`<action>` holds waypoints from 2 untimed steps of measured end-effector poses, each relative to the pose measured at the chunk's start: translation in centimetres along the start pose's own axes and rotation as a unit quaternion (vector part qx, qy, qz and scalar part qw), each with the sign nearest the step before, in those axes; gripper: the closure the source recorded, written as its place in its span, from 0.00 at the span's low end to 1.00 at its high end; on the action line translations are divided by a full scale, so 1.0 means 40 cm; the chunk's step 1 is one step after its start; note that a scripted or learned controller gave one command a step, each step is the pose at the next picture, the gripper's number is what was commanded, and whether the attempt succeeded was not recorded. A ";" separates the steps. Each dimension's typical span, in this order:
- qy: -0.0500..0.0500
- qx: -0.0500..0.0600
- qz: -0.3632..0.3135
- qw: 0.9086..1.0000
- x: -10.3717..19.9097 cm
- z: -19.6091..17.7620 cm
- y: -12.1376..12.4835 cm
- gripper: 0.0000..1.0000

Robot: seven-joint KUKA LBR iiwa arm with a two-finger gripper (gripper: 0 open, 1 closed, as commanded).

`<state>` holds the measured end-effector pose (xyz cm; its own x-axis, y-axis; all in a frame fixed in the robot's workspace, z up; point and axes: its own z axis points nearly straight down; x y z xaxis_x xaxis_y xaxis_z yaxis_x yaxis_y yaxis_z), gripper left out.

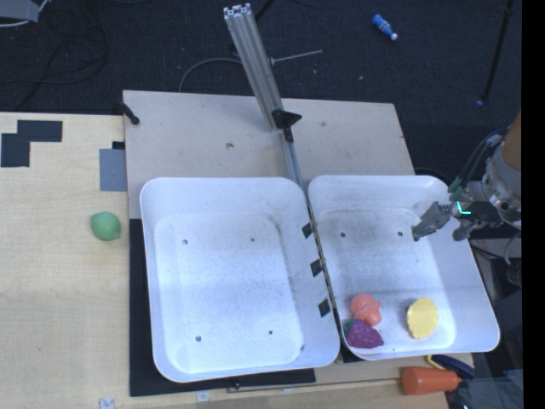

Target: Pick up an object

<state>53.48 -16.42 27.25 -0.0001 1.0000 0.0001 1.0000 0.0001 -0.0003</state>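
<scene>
Three small objects lie in the front part of the right bin (383, 196): a red-orange lump (366, 307), a purple grape bunch (364, 336) touching it from the front, and a yellow piece (422, 317) to their right. My gripper (444, 225) hovers over the right rim of that bin, well behind the objects. Its fingers are spread, with nothing between them.
The left bin (162, 196) sits beside the right one, with black clips along the shared rim. A green ball (106, 226) rests on the wooden bench to the left. An orange object (430, 380) lies outside the right bin's front edge. A metal rail (260, 62) slants in from behind.
</scene>
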 end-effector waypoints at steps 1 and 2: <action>0.000 0.000 0.000 1.000 0.000 0.000 0.000 0.00; 0.000 0.002 0.000 1.000 -0.023 0.134 0.008 0.00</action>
<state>53.79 -17.32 21.90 -0.0001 1.0000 0.0008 1.0000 0.0001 -0.0044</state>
